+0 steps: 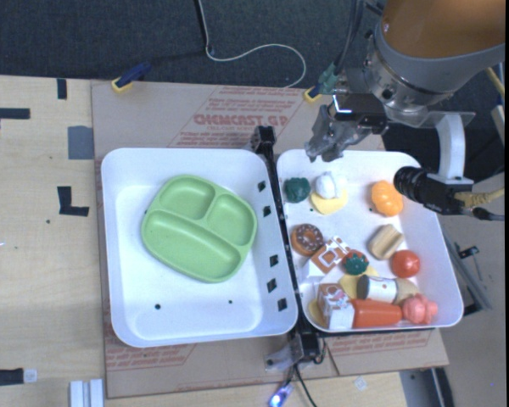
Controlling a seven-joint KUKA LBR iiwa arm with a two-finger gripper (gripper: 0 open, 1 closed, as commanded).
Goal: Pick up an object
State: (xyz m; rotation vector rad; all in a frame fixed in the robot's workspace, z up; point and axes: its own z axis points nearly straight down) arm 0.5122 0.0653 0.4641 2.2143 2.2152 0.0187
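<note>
Camera view: egg [327,190] below fingers [319,150].

Red printing runs across the cardboard sheet [212,113] that lies under the two bins, in the upper middle of the frame. It is seen at a slant and partly blurred; the largest line seems to read "CHEMCAST GP", though the letters are not sharp. Smaller red lines above and below it are too small to read. More faint red print shows on the cardboard's lower edge, also unreadable.
</note>
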